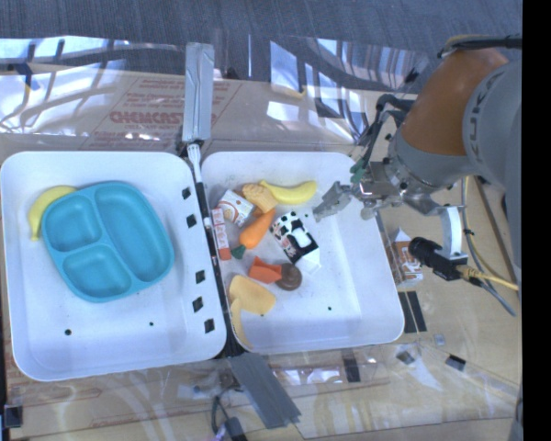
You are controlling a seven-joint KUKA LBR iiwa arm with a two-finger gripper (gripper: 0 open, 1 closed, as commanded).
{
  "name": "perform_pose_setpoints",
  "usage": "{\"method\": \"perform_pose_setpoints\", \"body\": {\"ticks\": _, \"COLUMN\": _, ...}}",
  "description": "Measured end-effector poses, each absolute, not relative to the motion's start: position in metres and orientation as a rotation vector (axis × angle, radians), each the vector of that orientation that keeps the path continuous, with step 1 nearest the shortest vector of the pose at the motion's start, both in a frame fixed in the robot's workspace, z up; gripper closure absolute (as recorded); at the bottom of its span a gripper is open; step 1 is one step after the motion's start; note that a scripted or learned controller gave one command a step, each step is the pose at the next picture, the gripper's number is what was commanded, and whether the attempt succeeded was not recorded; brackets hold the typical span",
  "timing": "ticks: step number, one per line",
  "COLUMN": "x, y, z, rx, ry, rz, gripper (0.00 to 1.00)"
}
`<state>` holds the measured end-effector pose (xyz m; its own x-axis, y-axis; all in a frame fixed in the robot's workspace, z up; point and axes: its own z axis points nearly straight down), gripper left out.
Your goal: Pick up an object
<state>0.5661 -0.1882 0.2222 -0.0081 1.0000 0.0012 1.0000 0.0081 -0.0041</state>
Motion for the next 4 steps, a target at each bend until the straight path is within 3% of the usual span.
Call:
{"method": "perform_pose_setpoints", "body": {"ticks": 1, "x": 0.59, "y": -0.165, "z": 0.092, "rx": -1.925, "ry": -2.482, "rz": 0.0, "gripper": 0.0}}
{"method": "perform_pose_setpoints", "body": {"ticks": 2, "x": 0.59, "y": -0.165, "z": 0.103, "rx": -1.92, "ry": -2.487, "rz": 0.0, "gripper": 1.0}}
{"method": "perform_pose_setpoints", "body": {"ticks": 3, "x": 0.482, "y": -0.102, "z": 0.245, "rx": -1.901, "ry": -2.508, "rz": -0.006, "gripper": 1.0}}
{"method": "perform_pose_setpoints", "body": {"ticks": 4, "x": 0.541, "y": -0.072, "z": 0.209, "rx": -2.28, "ry": -2.155, "rz": 0.006, "gripper": 1.0}}
